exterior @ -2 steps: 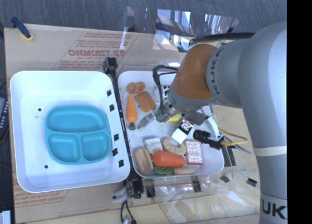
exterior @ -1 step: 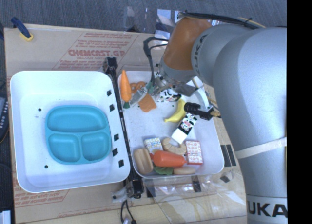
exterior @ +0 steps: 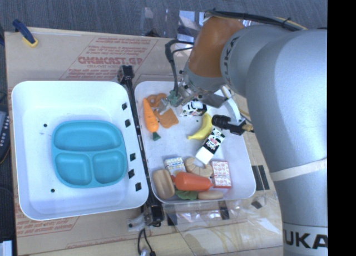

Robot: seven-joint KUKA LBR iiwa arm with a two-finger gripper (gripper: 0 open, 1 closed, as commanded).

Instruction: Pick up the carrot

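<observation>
In the right bin's point(exterior: 245, 160) far-left corner, the carrot point(exterior: 150, 117) lies along the left wall. The gripper point(exterior: 173, 98) hovers just beside its top, poised to grasp; its grip cannot be made out.

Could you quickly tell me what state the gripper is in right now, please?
Gripper: low in the right bin, beside the carrot; state cannot be told.

Orange carrot point(exterior: 150, 116) with green stem end, lying lengthwise near right bin's left wall
</observation>
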